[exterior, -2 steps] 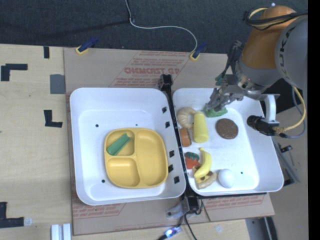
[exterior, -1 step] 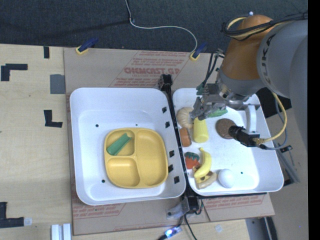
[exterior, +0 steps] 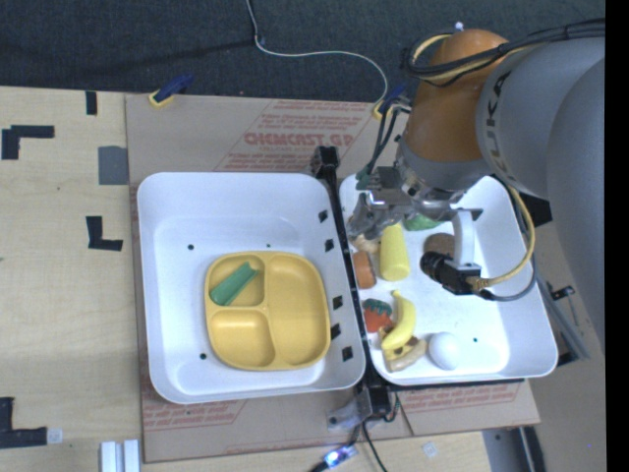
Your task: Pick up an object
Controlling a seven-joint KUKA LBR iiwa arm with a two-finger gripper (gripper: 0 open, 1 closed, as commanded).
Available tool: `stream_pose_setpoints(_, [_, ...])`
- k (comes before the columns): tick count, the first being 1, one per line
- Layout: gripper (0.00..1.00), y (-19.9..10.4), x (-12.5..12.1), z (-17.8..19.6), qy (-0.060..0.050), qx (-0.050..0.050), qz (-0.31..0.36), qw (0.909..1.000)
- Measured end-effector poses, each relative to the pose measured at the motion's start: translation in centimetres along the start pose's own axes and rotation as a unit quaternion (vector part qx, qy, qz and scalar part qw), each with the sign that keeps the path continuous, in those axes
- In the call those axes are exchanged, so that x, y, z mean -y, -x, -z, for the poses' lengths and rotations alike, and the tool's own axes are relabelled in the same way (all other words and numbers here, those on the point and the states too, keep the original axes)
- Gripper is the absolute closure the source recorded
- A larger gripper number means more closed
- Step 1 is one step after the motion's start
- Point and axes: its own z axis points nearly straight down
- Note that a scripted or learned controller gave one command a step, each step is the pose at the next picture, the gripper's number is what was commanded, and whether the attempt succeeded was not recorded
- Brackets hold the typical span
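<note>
My gripper [exterior: 377, 216] hangs low over the far left part of the right bin [exterior: 521, 342], under the grey and orange wrist. Right beside it lies a pale yellow cylinder [exterior: 393, 252], with an orange piece [exterior: 365, 268] to its left. Nearer the front lie a banana [exterior: 400, 323], a red and green piece [exterior: 377, 312], a tan piece [exterior: 405, 355] and a white egg-shaped object [exterior: 444, 349]. A green item [exterior: 425, 222] and a brown one [exterior: 442, 242] peek out beneath the wrist. I see nothing between the fingers.
The left bin [exterior: 177, 214] holds a yellow divided plate [exterior: 285, 323] with a green object [exterior: 232, 284] in its upper left compartment. A black clip [exterior: 325, 160] sits where the two bins meet. A white cable [exterior: 295, 47] runs across the dark floor behind.
</note>
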Motion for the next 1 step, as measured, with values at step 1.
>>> stream_pose_setpoints(1, [1.0, -5.41, 2.58, 0.53, -0.001, 0.0, 0.0, 1.0])
